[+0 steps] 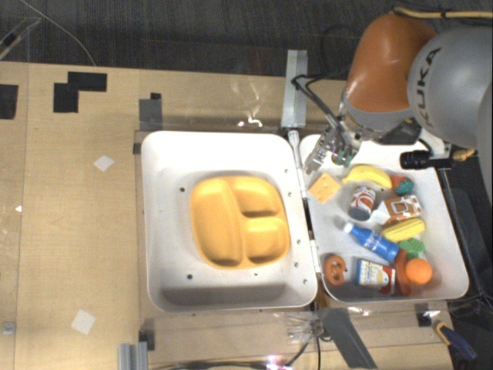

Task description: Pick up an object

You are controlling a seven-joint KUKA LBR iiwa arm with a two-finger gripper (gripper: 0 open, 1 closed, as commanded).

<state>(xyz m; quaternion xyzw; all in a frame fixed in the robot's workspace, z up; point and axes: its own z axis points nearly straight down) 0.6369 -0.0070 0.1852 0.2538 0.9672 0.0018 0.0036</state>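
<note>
Your pincer point(326, 154) hangs over the upper left corner of the right bin point(456, 262), close to the wall it shares with the left bin point(154, 230). From this slanted view you cannot tell whether it is wide or narrow, and nothing shows between its tips, so treat it as holding nothing.

The things to pick from all lie in the right bin. Nearest is the yellow cheese wedge point(325, 186), just below the pincer. Beside it to the right lies the banana point(368, 176), and under that the small can point(363, 201). Further down are the blue bottle point(371, 241), the pretzel point(334, 267) and the orange point(418, 271), packed near one another. The left bin carries a yellow divided tray point(239, 220), which is too broad to close on.

For a clean grasp, the cheese wedge looks like your best choice: it lies apart from the clutter and needs the shortest move. Centre over it before descending, and line the pincer across its narrower sides. Mind the bin wall on the left; a tip landing on the rim would likely spoil the try. The wedge lies flat and low, so go fully down before closing, then lift straight up.
</note>
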